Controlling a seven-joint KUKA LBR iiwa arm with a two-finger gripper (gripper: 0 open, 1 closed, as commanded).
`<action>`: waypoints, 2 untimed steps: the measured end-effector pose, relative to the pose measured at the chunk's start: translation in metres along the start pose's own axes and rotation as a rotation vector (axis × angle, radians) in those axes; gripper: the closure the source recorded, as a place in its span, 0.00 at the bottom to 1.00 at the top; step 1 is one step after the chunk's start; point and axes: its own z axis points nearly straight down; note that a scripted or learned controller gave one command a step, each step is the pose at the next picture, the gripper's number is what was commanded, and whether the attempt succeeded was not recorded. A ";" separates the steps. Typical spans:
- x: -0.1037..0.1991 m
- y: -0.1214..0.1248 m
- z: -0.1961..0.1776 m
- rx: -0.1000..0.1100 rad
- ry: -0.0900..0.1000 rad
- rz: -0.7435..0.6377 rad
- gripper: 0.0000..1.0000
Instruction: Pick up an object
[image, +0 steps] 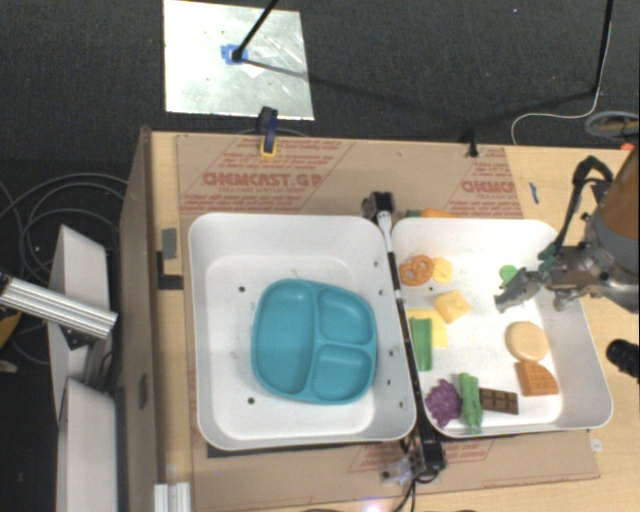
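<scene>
We've got the arm reaching in from the right, with its gripper hanging over the right bin. We honestly can't tell how the fingers stand; they're a dark blur from up here. Just left of the tip sits a small green piece. Below it lie a tan bun and an orange waffle. Further left in that bin we see a pretzel, a yellow cheese block, a green strip, purple grapes and a chocolate bar. The left bin holds a teal divided plate. Both bins sit on the cardboard-covered surface.
</scene>
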 end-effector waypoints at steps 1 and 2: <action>0.039 0.044 0.043 0.001 0.002 -0.006 0.00; 0.013 0.066 0.193 0.002 -0.001 0.003 0.00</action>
